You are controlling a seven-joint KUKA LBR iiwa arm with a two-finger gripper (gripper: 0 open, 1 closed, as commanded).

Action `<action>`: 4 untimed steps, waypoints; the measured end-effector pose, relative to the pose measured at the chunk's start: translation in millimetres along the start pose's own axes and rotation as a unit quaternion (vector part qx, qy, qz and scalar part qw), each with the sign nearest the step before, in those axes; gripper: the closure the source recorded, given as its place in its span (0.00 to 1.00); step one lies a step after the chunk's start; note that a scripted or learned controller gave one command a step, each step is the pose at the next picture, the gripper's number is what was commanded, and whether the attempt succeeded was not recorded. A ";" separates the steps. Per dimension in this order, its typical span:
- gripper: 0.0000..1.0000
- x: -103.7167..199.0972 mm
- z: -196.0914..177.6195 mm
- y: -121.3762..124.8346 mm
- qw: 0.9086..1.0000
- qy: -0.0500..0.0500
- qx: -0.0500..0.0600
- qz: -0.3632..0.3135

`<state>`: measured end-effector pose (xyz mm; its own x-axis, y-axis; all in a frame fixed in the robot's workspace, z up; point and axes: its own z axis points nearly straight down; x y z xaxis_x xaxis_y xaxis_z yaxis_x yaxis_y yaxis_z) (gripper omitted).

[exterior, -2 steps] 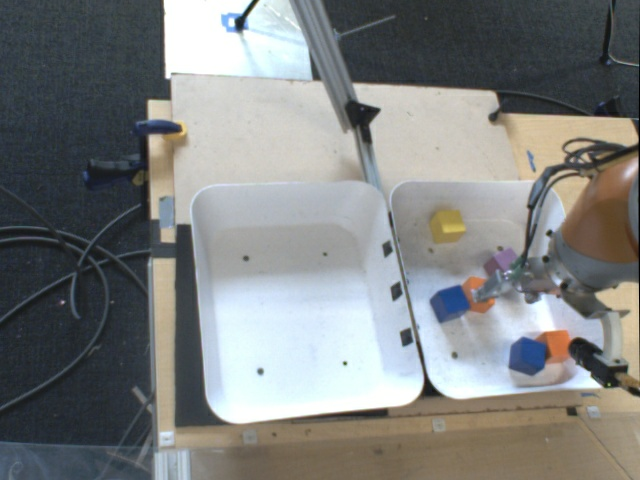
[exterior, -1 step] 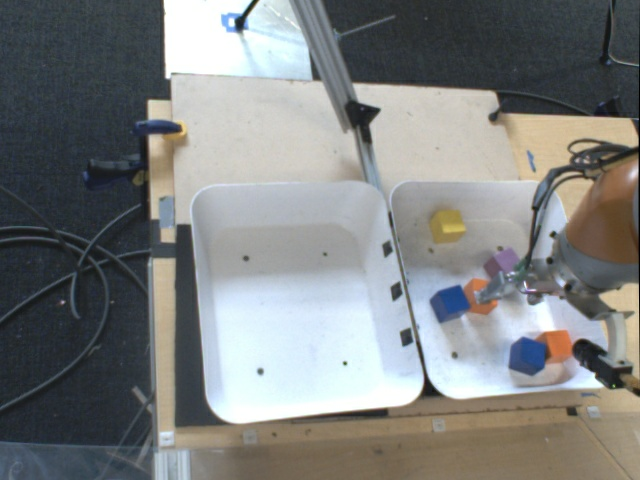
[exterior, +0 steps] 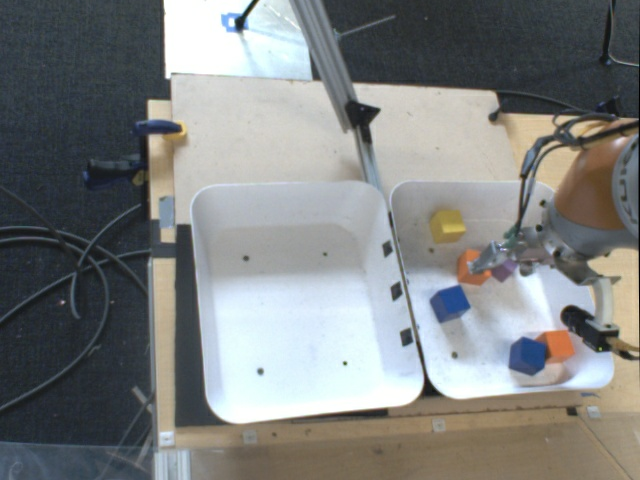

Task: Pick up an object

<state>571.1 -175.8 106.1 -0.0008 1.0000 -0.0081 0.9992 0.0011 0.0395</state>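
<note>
Camera view, looking down at a slant on two shallow white bins set side by side. Right bin (exterior: 420,203): the arm (exterior: 600,193) enters from 3 o'clock, and its gripper (exterior: 495,260) hangs low over the bin's centre, just above an orange block (exterior: 470,268) and a small purple piece (exterior: 504,269). Whether the gripper is spread, pressed together or pinching something cannot be told; the tip is small and overlaps both pieces, and neither piece is clearly seen between its tips, so no hold is claimed. Other candidates: a yellow cube (exterior: 447,225) toward 11 o'clock of the gripper; a blue cube (exterior: 450,303) toward 7 o'clock, lying free on the bin floor; a darker blue block (exterior: 527,355) touching an orange cube (exterior: 557,346) in the corner at 5 o'clock. Left bin (exterior: 300,203): white floor with dark dots.

Step in hand, as judged: settling on the orange block beneath the tip. To do it well, the descent should be centred on one piece alone, since orange and purple lie touching or nearly so and a straddling approach would likely push both aside. The tips should reach the bin floor on opposite flat faces before pinching, followed by a straight vertical lift clear of the bin wall
</note>
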 end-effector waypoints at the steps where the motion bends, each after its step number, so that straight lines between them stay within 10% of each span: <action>1: 0.00 17.5 3.5 57.0 1.000 0.000 0.007 -0.004; 2: 1.00 18.3 -0.3 51.6 1.000 0.002 -0.003 -0.002; 3: 1.00 17.4 -0.4 51.9 1.000 0.001 -0.002 -0.003; 4: 0.00 11.5 2.1 48.5 1.000 -0.004 0.001 -0.001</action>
<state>619.7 -164.2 105.8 -0.0020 0.9999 -0.0154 0.9993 0.0026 0.0382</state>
